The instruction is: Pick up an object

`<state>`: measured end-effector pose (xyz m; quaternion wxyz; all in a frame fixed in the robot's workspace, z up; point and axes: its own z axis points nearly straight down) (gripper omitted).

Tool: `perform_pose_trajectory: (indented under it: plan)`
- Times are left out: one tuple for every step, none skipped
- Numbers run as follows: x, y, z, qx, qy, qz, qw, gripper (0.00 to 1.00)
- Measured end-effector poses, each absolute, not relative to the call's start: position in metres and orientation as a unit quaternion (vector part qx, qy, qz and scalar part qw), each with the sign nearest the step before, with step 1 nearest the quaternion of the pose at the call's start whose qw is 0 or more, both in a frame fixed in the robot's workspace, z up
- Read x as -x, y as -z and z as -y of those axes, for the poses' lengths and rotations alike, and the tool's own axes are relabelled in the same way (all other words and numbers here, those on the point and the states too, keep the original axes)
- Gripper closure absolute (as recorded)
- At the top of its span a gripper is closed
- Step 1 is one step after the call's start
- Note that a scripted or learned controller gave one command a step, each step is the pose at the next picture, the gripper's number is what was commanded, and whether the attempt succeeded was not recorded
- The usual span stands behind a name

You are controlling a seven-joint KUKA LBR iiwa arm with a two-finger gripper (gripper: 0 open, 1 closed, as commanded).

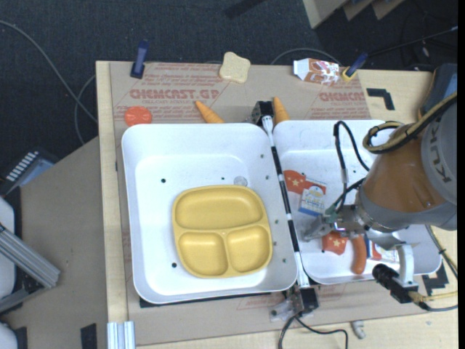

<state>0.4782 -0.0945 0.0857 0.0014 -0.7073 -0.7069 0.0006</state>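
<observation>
red toy [334, 244] in rt bin [320, 133] | pincer [320, 229] beside it, grip state unclear | dark carpet [58, 35] behind bench [174, 86]

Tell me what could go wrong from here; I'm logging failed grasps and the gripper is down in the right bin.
1. The gripper sits low among crowded items: a red piece, an orange sausage-shaped piece and a small carton. It may nudge them apart or catch two at once.
2. It works close to the divider between the bins, so a finger might strike that edge.
</observation>
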Motion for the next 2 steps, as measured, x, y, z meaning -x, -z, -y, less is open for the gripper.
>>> perform_pose_trajectory:
  plan:
    - [-0.479, -0.095, 0.095, 0.708, -0.0001, 0.707, 0.0, 1.0]
    - [-0.529, -0.185, 0.048, 0.707, 0.0009, 0.708, -0.001, 1.0]
